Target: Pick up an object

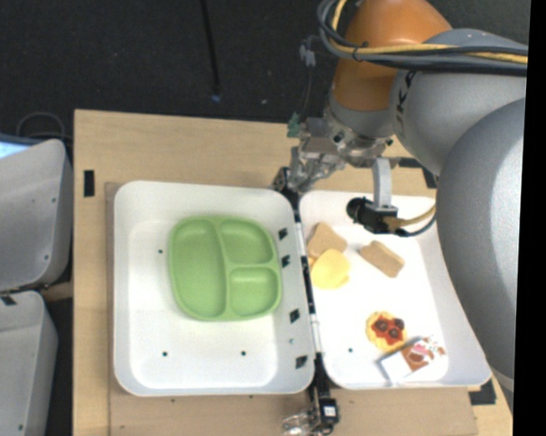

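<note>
The grey arm (466, 131) with its orange band is reaching in from the right, and its gripper (304, 173) is hanging over the far end of the divider where the two white bins meet; whether it is wide or narrow I cannot tell, since the wrist is blocking the tips. The left bin (140, 360) is lying nearer than the gripper and to its left, holding a green divided plate (224, 268) in its middle. The right bin (448, 356) is sitting nearer and to the gripper's right. Just nearer than the gripper a tan wedge (326, 238) is resting with a yellow round piece (330, 270) touching its near edge, and another tan block (381, 258) is lying to their right. Farther from the gripper, toward the near edge, what is possibly a small pizza toy (386, 329) is lying beside a small red and white packet (419, 354).
</note>
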You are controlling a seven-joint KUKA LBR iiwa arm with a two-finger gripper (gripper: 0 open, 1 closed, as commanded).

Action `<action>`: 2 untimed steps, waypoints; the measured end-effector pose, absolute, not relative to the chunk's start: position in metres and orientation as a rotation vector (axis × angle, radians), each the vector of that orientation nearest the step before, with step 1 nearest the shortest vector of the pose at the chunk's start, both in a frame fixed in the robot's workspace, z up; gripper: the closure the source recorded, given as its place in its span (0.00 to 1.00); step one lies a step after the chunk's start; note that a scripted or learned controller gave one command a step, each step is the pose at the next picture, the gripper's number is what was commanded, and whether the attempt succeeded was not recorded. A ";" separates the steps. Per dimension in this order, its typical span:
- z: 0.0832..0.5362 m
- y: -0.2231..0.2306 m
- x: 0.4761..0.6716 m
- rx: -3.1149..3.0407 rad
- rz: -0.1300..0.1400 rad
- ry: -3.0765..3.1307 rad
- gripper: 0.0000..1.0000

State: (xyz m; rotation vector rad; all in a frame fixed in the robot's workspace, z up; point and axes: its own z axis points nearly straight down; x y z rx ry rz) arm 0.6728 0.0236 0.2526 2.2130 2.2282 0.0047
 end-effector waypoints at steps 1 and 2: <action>0.247 0.082 0.685 2.213 0.003 2.229 1.00; 0.247 0.079 0.685 2.217 0.000 2.224 0.00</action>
